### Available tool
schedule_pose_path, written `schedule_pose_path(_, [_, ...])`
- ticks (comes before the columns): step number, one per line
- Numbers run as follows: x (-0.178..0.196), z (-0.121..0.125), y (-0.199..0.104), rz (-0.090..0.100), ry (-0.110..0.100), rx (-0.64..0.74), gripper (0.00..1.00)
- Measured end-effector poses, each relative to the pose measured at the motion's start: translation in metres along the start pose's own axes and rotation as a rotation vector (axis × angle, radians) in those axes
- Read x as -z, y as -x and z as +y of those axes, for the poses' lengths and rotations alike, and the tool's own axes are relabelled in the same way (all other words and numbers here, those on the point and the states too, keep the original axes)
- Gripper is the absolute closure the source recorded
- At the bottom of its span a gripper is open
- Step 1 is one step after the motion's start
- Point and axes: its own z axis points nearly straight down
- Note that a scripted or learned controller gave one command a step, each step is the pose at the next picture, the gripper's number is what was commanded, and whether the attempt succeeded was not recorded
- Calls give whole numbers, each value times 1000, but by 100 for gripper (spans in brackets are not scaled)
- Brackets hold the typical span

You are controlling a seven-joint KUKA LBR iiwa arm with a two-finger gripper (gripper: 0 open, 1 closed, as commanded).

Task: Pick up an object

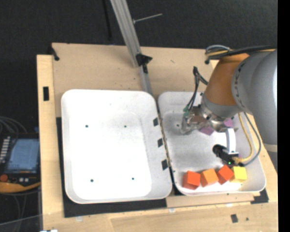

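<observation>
Arm: the grey arm (258,88) with its orange band (222,83) reaches in from the right and bends down over the far part of the right bin.
Gripper: the gripper (187,124) sits low in the right bin's far left area, close to the bin floor; its tips are small and blurred, so I cannot tell their state, nor whether anything is between them.
Right bin: the white right bin (195,151) lies on the bench, just beside the left bin.
Purple object: a purple object (208,128) shows just right of the gripper, partly hidden under the wrist; whether the two touch cannot be told.
Blocks: four blocks stand in a row along the near wall of the right bin, well apart from the gripper: a red-orange block (192,179) at the left, an orange block (209,177) next, a red block (225,174) after it, and a yellow block (239,173) at the right end.
Left bin: the white left bin (108,144) has a few small dark dots on its floor.
Bench: the tan bench (94,64) carries both bins.
Pole: a metal pole (128,30) slants from the far edge down towards the gap between the bins.
Pendant: a handheld screen unit (19,158) lies off the bench at the left.
</observation>
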Motion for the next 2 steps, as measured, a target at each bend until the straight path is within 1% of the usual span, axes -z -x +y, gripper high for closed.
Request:
schedule_pose_path(1, [64, -1, 1, 0, 3, 4, 100])
schedule_pose_path(2, [124, 6, 11, -1, 3, 9, 100])
